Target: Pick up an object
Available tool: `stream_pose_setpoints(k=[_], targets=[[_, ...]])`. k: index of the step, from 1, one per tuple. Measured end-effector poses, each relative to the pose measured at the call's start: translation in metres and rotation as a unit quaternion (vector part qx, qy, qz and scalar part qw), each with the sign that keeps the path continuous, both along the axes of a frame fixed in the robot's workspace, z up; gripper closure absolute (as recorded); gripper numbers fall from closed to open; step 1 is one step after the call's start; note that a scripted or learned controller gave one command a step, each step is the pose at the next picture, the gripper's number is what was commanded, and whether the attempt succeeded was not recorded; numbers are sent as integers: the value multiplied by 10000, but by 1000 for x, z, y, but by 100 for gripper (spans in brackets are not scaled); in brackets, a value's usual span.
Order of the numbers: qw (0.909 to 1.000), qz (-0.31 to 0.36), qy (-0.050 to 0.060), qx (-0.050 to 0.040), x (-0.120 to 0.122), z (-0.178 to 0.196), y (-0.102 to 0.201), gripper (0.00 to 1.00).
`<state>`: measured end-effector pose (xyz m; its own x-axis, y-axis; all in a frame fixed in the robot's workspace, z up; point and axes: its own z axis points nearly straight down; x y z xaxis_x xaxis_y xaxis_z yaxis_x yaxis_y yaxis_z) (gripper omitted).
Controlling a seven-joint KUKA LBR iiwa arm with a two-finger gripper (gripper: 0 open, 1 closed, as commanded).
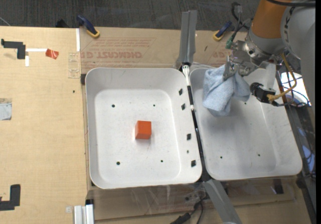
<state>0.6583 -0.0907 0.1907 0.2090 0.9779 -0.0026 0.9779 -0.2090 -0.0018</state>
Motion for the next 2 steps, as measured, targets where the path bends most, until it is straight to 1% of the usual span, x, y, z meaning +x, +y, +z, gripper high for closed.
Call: stream_pose_setpoints(k=[1, 2], targets=[[9994, -354, 11, 7, 0, -1, 25, 100], [9993, -381, 0, 4, 0, 0, -2, 100]])
